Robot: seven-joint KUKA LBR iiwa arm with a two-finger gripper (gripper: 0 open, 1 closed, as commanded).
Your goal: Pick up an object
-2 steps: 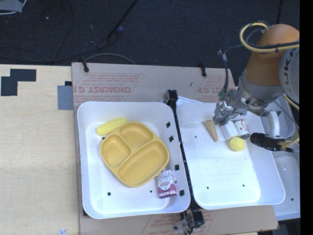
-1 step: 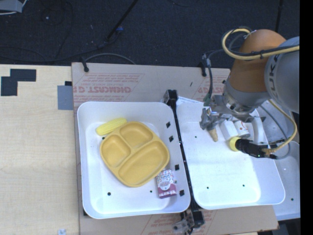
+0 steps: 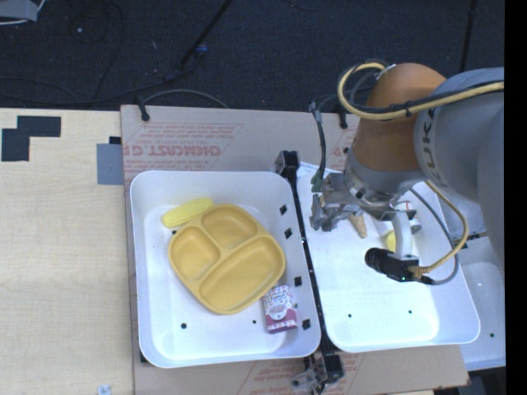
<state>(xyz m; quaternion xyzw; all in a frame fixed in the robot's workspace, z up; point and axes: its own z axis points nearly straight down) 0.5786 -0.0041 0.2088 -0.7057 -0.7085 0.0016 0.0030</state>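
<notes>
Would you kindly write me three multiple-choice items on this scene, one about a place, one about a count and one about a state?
1. Where is the yellow divided plate?
A. In the left bin
B. In the right bin
C. On the bare bench

2. How many compartments does the plate have?
A. Two
B. Three
C. Five

3. How does the small red packet sit?
A. Stacked on the plate
B. On the bin floor beside the plate's lower right edge
C. Hanging over the bin's rim

Answers:
1. A, it rests on the left bin, next to a yellow corn cob.
2. B, three hollows show in its top.
3. B, it lies on white floor just off the plate.
</notes>
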